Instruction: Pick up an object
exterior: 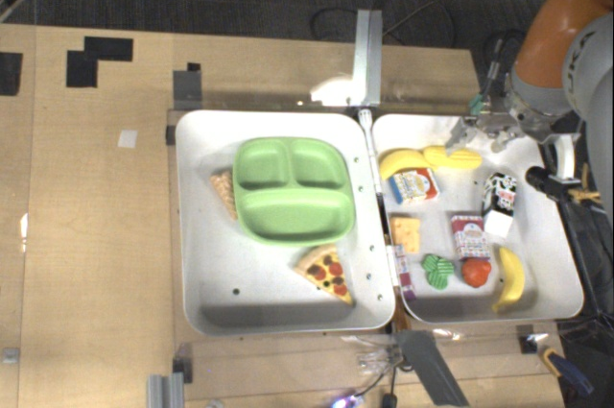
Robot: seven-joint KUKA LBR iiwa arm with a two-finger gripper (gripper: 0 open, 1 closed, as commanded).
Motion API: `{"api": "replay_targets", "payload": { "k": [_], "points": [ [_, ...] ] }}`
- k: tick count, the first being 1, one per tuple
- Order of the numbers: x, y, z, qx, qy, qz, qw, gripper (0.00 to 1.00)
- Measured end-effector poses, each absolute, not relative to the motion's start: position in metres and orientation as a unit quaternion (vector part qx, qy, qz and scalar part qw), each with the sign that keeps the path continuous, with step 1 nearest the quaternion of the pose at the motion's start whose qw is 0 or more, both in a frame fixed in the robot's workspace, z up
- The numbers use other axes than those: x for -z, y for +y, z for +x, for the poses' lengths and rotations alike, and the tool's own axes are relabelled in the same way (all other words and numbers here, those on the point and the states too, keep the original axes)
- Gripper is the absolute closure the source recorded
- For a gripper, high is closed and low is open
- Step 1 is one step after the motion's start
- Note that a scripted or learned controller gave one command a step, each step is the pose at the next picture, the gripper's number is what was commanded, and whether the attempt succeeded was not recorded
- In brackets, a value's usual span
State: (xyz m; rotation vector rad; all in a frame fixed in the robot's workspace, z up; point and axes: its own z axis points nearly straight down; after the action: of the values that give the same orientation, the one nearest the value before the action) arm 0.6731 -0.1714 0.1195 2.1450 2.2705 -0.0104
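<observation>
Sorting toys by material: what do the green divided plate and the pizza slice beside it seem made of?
The green divided plate looks like moulded plastic: one even colour, rounded compartment ridges, a soft sheen. The pizza slice is probably toy plastic too, with flat bright colours and neat round toppings, though painted wood can't be excluded.

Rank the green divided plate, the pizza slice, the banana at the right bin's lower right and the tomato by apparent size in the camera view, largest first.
1. Green divided plate, by far the largest.
2. Pizza slice and banana: too close to rank, the banana longer but thinner.
3. Tomato, smallest.
</observation>
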Motion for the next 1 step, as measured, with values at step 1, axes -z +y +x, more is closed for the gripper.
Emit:
{"api": "replay_targets", "payload": {
  "k": [1],
  "points": [
    [-0.0889,-0.1578,0.6505,-0.0027,0.789,0.615,0.005,0.0]
  ]
}}
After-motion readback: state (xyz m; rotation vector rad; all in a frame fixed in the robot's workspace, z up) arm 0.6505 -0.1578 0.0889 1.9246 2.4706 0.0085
